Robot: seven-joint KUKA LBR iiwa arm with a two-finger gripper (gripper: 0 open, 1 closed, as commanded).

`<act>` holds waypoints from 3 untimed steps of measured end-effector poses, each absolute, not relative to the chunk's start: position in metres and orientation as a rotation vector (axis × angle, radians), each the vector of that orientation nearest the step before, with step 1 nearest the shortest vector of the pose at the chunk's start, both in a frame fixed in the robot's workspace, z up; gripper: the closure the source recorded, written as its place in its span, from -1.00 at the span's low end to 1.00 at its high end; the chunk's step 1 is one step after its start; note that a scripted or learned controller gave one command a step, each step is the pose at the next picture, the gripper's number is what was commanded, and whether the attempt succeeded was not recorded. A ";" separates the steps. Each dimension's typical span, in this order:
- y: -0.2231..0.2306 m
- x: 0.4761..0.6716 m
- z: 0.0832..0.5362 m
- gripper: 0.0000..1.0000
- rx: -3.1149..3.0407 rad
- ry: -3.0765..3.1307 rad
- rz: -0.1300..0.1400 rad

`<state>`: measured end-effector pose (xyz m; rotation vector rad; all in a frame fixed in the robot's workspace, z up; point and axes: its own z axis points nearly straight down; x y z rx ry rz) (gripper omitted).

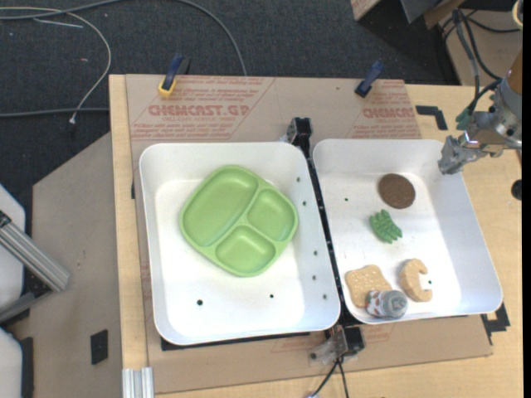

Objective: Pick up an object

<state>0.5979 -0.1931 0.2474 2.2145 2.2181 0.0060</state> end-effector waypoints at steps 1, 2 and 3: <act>-0.193 0.599 0.270 1.00 2.216 2.219 0.004; -0.132 0.603 0.260 1.00 2.217 2.231 0.001; -0.078 0.615 0.263 1.00 2.214 2.228 0.004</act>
